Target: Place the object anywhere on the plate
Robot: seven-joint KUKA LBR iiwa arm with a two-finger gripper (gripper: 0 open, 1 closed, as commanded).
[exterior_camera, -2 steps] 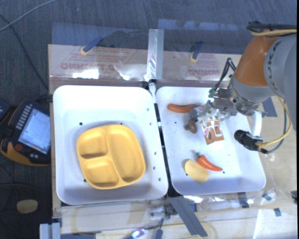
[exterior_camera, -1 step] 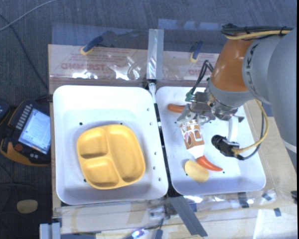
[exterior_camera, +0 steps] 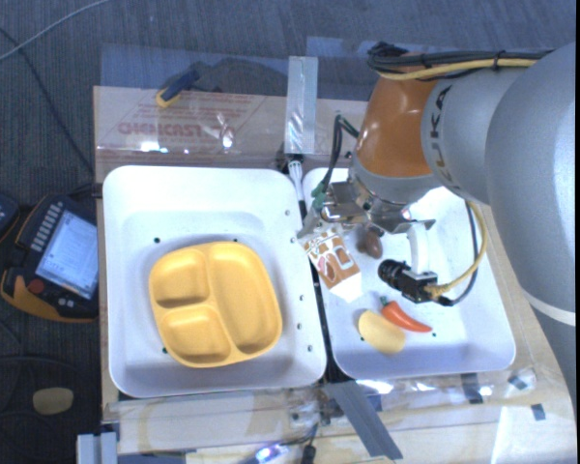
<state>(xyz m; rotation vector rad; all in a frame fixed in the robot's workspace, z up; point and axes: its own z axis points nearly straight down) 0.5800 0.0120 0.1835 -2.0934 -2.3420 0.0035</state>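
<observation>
A yellow divided plate point(exterior_camera: 214, 302) lies in the left white bin point(exterior_camera: 135, 201). In the right bin point(exterior_camera: 483, 341) a small brown-and-white carton point(exterior_camera: 333, 261) rests by the inner wall. A small brown object point(exterior_camera: 370, 244) sits just to its right. A red-orange chili point(exterior_camera: 405, 319) and a pale yellow fruit-like piece point(exterior_camera: 380, 333) lie nearer the front. My gripper point(exterior_camera: 362, 222) hangs low over the right bin's back left part, right above the carton and the brown object. The wrist hides its tips.
The grey arm and its orange band point(exterior_camera: 401, 129) cover the back of the right bin. A black cylinder with a yellow cable point(exterior_camera: 408, 279) hangs from the wrist above the chili. A pendant point(exterior_camera: 53, 259) lies left of the bench.
</observation>
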